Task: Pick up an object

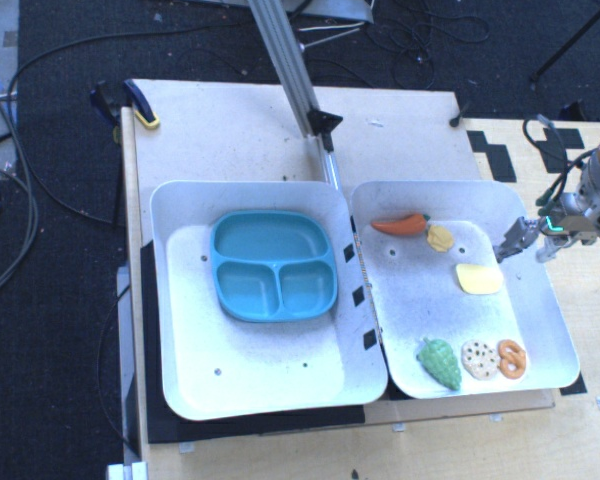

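Hand (529, 240): seen at 3 o'clock over the right bin (540, 308) rim; fingers spread, nothing held
Yellow block (479, 279): lying near, at its 8 o'clock

Blue tray (275, 265) in left bin (180, 298), tool (532, 240) over right bin (540, 298)

Single fixed camera, mounted high over the pale wooden bench (230, 128), looking down at a slant from the near side, far enough to frame both shallow white plastic bins (180, 368) plus surrounding dark floor (50, 118).
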`<state>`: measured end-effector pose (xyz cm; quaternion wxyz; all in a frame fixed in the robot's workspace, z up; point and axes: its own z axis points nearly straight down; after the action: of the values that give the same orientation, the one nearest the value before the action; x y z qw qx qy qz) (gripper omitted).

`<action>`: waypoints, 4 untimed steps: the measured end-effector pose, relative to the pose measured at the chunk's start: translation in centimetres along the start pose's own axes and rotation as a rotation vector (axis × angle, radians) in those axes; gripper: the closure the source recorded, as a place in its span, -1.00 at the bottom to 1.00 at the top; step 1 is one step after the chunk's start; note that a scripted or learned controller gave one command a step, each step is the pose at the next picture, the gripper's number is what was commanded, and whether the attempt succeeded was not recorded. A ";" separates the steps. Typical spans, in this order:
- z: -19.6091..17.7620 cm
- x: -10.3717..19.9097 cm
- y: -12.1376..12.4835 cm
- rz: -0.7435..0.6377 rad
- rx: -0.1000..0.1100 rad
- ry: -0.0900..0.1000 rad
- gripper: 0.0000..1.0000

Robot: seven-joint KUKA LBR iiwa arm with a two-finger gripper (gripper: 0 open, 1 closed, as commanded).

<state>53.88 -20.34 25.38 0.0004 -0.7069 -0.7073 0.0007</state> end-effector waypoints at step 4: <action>16.1 -0.2 1.1 0.001 -0.004 -0.001 -1.00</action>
<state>54.93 -20.59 9.31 -0.0017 -0.7071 -0.7071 -0.0004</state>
